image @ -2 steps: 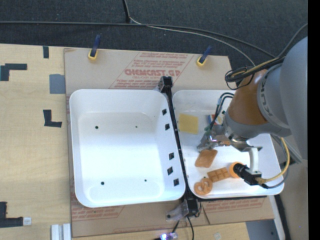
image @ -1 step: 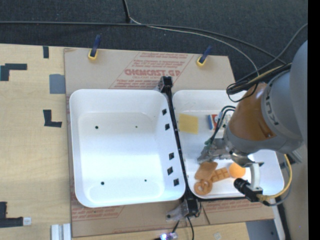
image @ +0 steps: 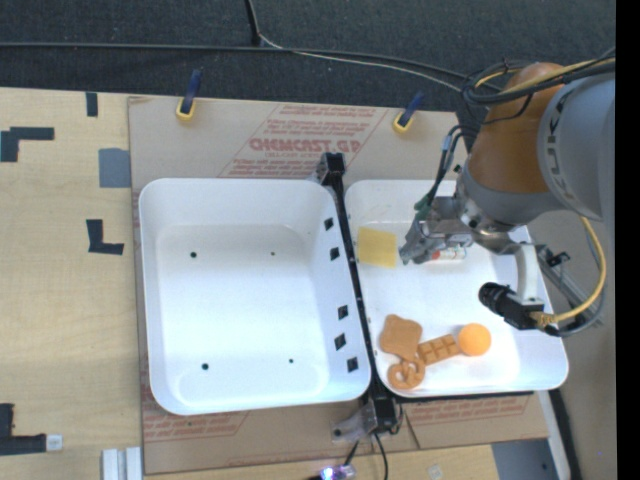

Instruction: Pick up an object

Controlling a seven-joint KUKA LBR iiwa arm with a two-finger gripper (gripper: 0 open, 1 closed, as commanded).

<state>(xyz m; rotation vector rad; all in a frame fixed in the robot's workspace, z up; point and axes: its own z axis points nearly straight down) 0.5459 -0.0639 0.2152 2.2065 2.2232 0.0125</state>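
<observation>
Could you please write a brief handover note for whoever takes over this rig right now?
End effector: low in the right bin, just right of the yellow block; nothing seen in its grip.
Things: yellow block by the divider; orange toy with a ball end near the front of the right bin. Left bin next to it.
Done: nothing lifted yet.
Left: grasp and raise one object, probably the block.

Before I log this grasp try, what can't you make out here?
- Hand: its fingers are too small and dark in the camera view to tell how they stand.
- Right bin: the arm hides its far right part.
- Orange toy: too small to tell whether one piece or several.
- Yellow block: its touching the hand is unclear.
</observation>
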